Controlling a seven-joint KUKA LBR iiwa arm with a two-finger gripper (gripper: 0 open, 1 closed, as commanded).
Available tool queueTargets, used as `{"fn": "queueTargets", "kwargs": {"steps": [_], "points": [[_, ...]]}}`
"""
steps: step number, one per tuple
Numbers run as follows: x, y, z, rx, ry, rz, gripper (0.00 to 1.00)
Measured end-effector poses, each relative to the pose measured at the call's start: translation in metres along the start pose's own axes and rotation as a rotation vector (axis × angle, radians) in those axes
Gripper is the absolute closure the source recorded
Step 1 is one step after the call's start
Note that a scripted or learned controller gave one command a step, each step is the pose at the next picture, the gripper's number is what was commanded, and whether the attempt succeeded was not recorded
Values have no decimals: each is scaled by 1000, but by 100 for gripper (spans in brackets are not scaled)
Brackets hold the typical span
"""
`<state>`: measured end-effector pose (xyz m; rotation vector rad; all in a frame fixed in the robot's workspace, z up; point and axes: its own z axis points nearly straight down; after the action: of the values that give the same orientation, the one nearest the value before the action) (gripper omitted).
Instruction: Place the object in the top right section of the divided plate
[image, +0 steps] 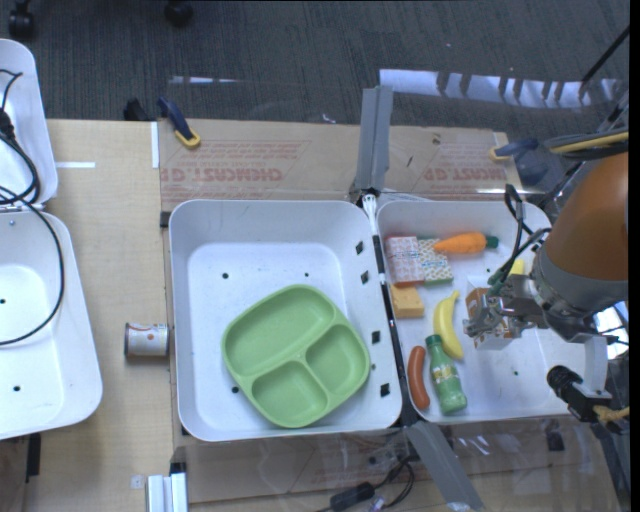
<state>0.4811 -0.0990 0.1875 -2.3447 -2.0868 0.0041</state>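
The grey arm with its orange band reaches into the right-hand white bin (520, 395), and its hand (489, 322) hovers low beside the yellow banana (449, 325). Whether the hand is wide or closed cannot be told; nothing is visibly gripped. Around it lie an orange carrot (461, 243), a pink patterned packet (416, 260), a tan sponge block (407, 300), a red sausage (418, 377) and a green bottle (445, 375). The green divided plate (296, 355) waits in the left-hand white bin (200, 300), turned askew. The risks: the banana sits tight against the bottle, so a grab may nudge both, and the plate's tilt makes the top right section easy to misjudge.
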Motion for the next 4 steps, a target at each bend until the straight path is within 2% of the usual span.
{"fn": "queueTargets", "kwargs": {"steps": [1, 2, 3, 4], "points": [[132, -19, -1, 2, -2, 37, 100], [167, -7, -1, 3, -5, 237, 100], [189, -8, -46, 2, -5, 265, 100], [168, -24, -5, 5, -5, 279, 100]]}}
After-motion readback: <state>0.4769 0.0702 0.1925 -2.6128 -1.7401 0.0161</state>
